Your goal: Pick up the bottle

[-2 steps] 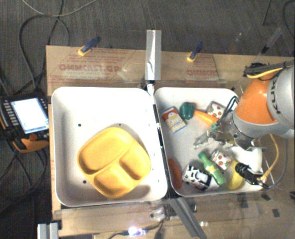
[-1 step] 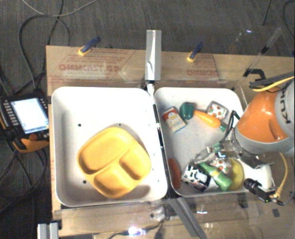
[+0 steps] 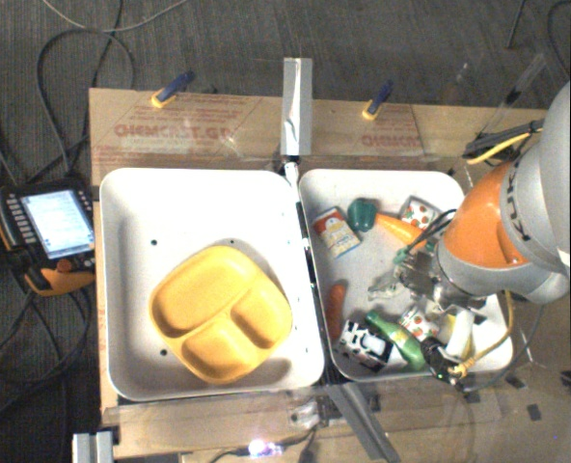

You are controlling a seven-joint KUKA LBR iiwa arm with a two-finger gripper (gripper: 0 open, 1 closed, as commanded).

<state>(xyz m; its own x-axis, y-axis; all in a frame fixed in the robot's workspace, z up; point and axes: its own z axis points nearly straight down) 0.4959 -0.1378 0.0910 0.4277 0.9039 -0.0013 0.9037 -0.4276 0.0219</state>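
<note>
While gripper [image 3: 411, 276] hangs over the right bin [image 3: 382, 183], green bottle [image 3: 398, 340] lies just below it, apart; can't tell how its jaws stand.

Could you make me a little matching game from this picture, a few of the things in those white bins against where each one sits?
Things:
1. yellow divided plate
2. green bottle
3. small carton
4. gripper

Places:
A. upper left of the right bin
B. near edge of the right bin
C. left bin
D. above the middle of the right bin

Pairs: 1-C, 2-B, 3-A, 4-D
</note>
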